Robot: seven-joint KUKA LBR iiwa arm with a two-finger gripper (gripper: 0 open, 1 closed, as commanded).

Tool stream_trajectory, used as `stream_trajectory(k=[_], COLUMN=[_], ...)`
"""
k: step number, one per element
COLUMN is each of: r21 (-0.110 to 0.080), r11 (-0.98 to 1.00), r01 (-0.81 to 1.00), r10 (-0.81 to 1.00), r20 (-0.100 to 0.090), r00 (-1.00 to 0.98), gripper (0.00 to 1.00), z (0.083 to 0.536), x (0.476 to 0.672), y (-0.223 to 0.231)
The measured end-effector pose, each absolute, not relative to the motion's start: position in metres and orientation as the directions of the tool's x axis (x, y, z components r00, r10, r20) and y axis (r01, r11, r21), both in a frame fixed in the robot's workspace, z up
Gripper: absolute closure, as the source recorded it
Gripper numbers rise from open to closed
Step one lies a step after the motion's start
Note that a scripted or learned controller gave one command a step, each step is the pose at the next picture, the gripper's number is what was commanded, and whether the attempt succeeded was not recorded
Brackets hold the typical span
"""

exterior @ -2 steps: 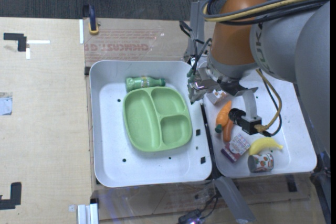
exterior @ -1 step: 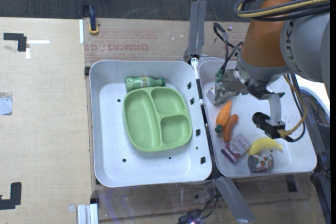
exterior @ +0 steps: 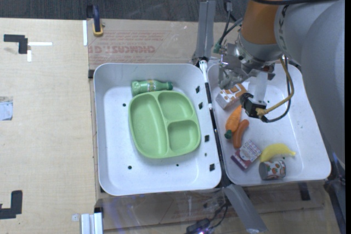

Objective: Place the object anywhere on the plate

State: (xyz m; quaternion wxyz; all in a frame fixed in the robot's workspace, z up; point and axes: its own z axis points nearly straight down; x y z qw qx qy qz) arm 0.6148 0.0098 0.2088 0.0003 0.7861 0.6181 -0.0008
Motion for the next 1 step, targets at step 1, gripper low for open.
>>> stream_trajectory(k=[1], r21=[0.0], r11=[0.03], r01=[1.0], r10=[1.0], r20=[-0.001], r00=[-0.03], gripper=[1.0], z=[0.2225], x=[0.5508], y=[0.0622])
